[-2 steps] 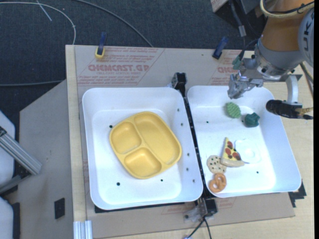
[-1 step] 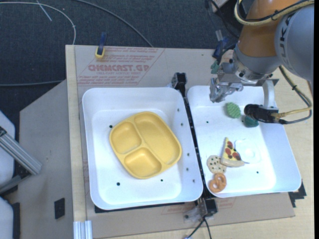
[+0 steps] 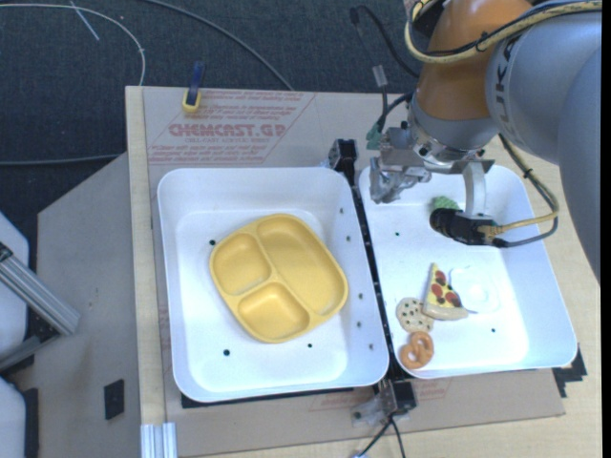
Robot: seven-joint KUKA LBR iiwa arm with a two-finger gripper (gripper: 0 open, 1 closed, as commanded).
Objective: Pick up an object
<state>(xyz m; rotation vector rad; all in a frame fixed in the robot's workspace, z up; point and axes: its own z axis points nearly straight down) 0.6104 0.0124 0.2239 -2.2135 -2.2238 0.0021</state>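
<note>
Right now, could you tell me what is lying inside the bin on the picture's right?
A pizza slice, a cookie, a pretzel and a white lump. A green thing peeks out beside the arm, which covers the bin's far corner.

**Left bin [image 3: 172,256].** The centre of the floor is taken up by a yellow divided plate [image 3: 277,277]. Open floor is left as a band along the walls, widest along the left wall and in the near left corner. The narrowest gap is found between the plate and the shared rim [image 3: 361,246].

**Right bin [image 3: 549,303].** The far left corner is occupied by the gripper [image 3: 387,187], with the arm [image 3: 468,55] overhead. A green item [image 3: 445,203] is lodged just beside it. Near the middle, a tight cluster is formed by a pizza slice [image 3: 440,292], a white piece [image 3: 474,291], a cookie [image 3: 411,314] and a pretzel [image 3: 416,350]. Bare floor is left along the right wall and in the near right corner.
</note>
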